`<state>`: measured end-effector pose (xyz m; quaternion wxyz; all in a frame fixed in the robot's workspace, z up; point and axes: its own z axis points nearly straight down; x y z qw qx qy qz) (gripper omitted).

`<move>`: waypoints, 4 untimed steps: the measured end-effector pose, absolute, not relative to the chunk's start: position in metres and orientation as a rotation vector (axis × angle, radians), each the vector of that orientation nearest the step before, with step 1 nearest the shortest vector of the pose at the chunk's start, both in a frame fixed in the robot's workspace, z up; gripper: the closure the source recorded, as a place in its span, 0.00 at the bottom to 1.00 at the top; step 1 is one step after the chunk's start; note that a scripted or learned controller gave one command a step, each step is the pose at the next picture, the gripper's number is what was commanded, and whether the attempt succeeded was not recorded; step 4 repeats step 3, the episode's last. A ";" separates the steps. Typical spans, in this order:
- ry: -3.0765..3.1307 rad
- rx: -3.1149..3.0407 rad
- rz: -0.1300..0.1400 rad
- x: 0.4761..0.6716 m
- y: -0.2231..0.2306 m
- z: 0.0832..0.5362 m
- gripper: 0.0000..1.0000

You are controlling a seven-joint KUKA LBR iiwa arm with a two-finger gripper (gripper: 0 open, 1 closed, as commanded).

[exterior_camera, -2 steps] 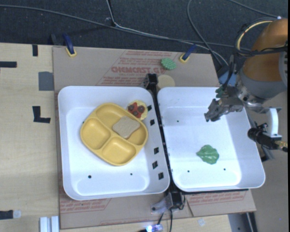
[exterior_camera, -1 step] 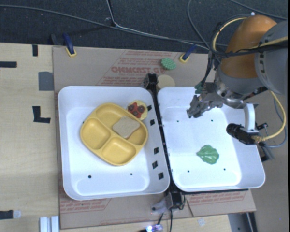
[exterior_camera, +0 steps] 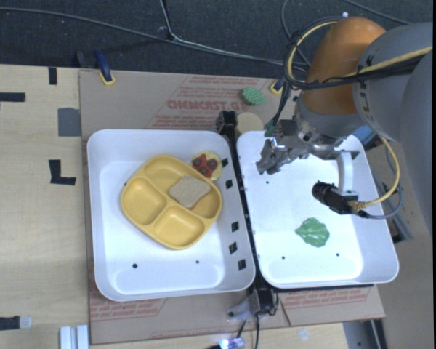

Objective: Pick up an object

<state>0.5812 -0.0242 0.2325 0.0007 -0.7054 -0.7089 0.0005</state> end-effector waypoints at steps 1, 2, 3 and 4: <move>-2.227 -2.214 0.000 0.597 0.018 0.235 1.00; -2.227 -2.214 0.002 0.617 0.069 0.219 1.00; -2.224 -2.219 0.003 0.617 0.066 0.220 0.00; -2.224 -2.219 0.003 0.617 0.066 0.220 0.00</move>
